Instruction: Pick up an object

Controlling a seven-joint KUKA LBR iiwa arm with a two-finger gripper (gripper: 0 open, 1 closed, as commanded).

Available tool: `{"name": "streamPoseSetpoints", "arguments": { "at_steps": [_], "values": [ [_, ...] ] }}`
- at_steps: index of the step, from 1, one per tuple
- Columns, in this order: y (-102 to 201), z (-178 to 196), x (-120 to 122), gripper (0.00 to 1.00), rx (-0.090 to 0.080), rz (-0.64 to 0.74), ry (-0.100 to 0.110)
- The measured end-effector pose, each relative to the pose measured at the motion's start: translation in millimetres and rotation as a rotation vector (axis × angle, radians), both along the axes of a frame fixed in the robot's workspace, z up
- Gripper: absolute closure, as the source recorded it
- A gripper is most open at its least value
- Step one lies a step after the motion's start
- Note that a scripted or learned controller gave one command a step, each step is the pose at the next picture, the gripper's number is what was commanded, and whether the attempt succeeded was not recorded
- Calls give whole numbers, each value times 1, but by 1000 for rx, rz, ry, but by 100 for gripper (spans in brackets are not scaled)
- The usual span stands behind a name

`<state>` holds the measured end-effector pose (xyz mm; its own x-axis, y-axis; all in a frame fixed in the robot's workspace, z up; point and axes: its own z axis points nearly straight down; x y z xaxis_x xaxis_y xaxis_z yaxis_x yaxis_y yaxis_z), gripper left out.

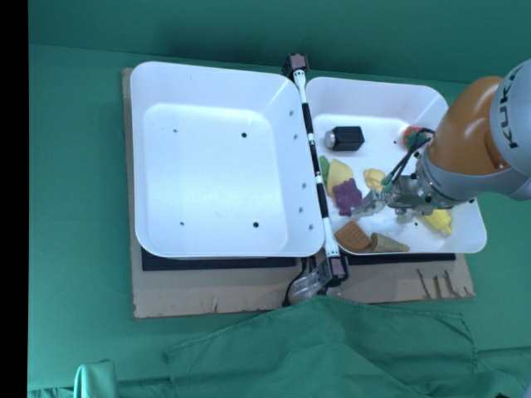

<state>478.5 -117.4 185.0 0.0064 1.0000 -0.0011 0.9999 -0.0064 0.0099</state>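
While the gripper [372, 203] hangs low in the right bin [431, 102] among the toys, just beside the purple piece [347, 196], you can't tell its jaw state, and I'd judge nothing lifted yet.

A single fixed camera sits above the table [83, 181] and looks down at a slant, far enough off to take in both white bins. The far table edge runs along the top of the frame, the near edge at the bottom. The arm [477, 139] enters from the frame's right. The claw [373, 203] seems to hang over the right bin [365, 98], with the left bin [216, 156] beyond its tip.
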Motion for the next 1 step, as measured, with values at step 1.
{"name": "streamPoseSetpoints", "arguments": {
  "at_steps": [1],
  "values": [
    [-20,17,-11,0,-2,1,5]
  ]
}}
